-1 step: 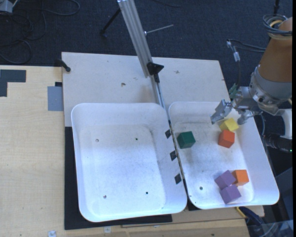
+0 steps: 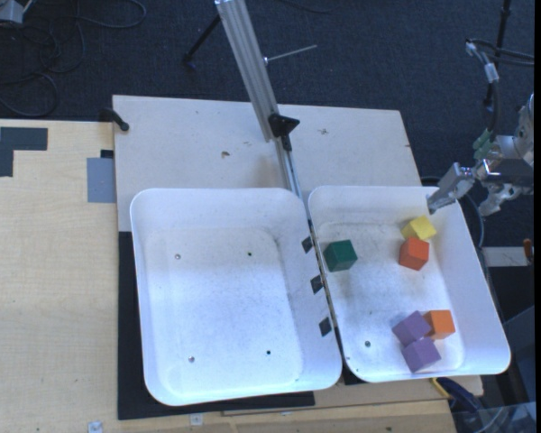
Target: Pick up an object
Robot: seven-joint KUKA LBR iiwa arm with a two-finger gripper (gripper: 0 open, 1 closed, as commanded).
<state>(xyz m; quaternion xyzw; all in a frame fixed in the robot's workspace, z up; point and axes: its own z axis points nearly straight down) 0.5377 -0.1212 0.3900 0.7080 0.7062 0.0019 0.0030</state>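
Landmark: we take the right bin (image 2: 379, 368) as our reference, the one beside the left bin (image 2: 153, 242) on the worktop (image 2: 198, 133).
Gripper: we see the gripper (image 2: 451, 190) out past the right bin's far right corner, above the rim and touching nothing.
Jaws: we cannot tell whether they stand apart or together; at this slant the tip reads as one grey wedge.
Nearest thing: the yellow block (image 2: 419, 228) sits inside the right bin near that same far right corner, just below the tip.
Its neighbour: the red block (image 2: 414, 253) is touching or almost touching the yellow one on the side nearer the bin's middle.
Others in the right bin: the green block (image 2: 340, 254) lies alone by the wall shared with the left bin; two purple blocks (image 2: 417, 340) and an orange block (image 2: 441, 323) crowd the near right corner.
Handling: we judge these small cubes light, stiff and flat-sided, probably foam or wood, so nothing to crush.
Where to take hold: we would close across two opposite flat faces, low on the cube.
Best pick: we reckon the green block is easiest, with free space all round; the yellow is closer but hemmed in by the red and the rim.
Progress: nothing lifted yet, we are at the approach.
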